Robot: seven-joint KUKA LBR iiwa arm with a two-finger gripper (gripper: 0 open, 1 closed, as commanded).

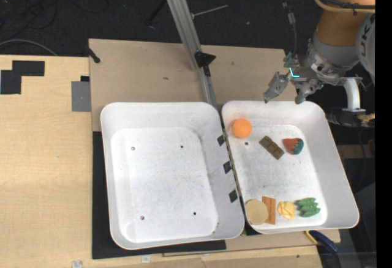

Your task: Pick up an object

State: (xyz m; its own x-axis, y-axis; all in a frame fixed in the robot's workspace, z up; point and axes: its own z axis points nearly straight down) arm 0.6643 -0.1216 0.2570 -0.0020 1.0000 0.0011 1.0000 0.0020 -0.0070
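Orange ball: upper left corner of right bin, loose, round, no long axis. Gripper: jaws released, empty, above bin's far rim. Ball lies nearest of all items, toward the near left of the jaws; brown block farther in.

A grey metal rail is slanting across the tan board behind two white bins.

White bins, orange ball, brown block.
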